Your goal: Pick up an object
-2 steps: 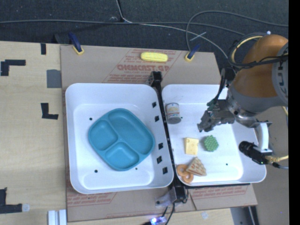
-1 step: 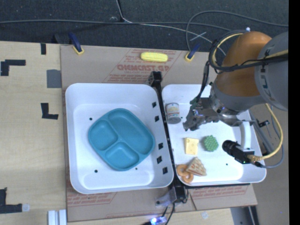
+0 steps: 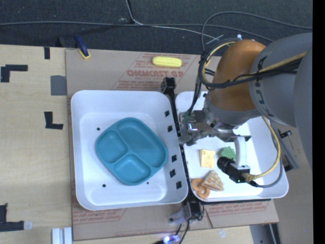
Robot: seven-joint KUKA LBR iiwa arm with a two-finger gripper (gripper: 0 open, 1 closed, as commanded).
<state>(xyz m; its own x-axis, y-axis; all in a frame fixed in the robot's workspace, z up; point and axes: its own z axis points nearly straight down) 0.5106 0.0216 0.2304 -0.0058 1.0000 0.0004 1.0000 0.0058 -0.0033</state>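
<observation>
In the right bin lie several small food items: a yellow cheese block, a pizza slice, a pretzel at the front left corner and a green broccoli piece. My gripper hangs low over the left side of that bin, just behind the cheese block, under the orange wrist band. A black part of the arm's gear sits beside the pizza slice. The arm's bulk hides the fingers.
The left bin holds a blue divided plate. A yellow banana-like toy lies on the cardboard behind the bins. A black divider runs between the bins. Cables loop above the arm.
</observation>
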